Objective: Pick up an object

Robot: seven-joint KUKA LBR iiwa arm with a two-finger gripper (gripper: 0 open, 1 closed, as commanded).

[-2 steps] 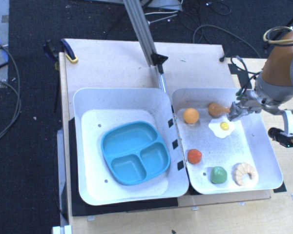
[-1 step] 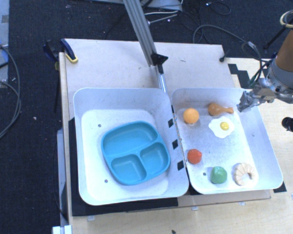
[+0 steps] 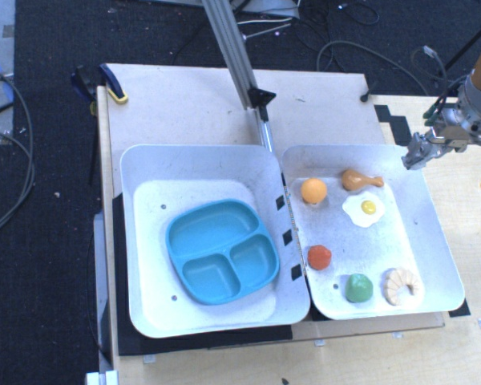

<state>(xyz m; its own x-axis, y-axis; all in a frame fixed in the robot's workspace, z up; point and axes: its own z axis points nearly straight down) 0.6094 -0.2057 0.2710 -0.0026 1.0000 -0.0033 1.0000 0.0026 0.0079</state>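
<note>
The nearest candidate for me is the toy drumstick (image 3: 361, 180), lying at the far edge of the right bin (image 3: 433, 239), with the fried egg (image 3: 363, 210) just beside it and the orange ball (image 3: 313, 191) a little further toward the divider. Nearer the camera sit a red ball (image 3: 319, 257), a green piece (image 3: 357, 287) and a shrimp (image 3: 402, 285), each with bare floor around it. My gripper (image 3: 414, 156) hangs above the bin's far right corner, holding nothing; whether it is apart or closed I cannot tell at this size. To do this step well, I judge I should move in over one item, line up across its narrow side, and descend straight so I don't nudge a neighbour. The drumstick's thin handle looks an easy hold; the egg seems too flat to catch cleanly, and the balls may roll away. The left bin (image 3: 144, 215) carries a blue compartment tray (image 3: 222, 249). Both bins rest on a pale bench (image 3: 224, 103), with a slanted metal rail (image 3: 228, 38) reaching over its far side, a yellow-tipped clamp (image 3: 112, 85) at the far left corner, and cables (image 3: 361, 50) on dark floor beyond.
</note>
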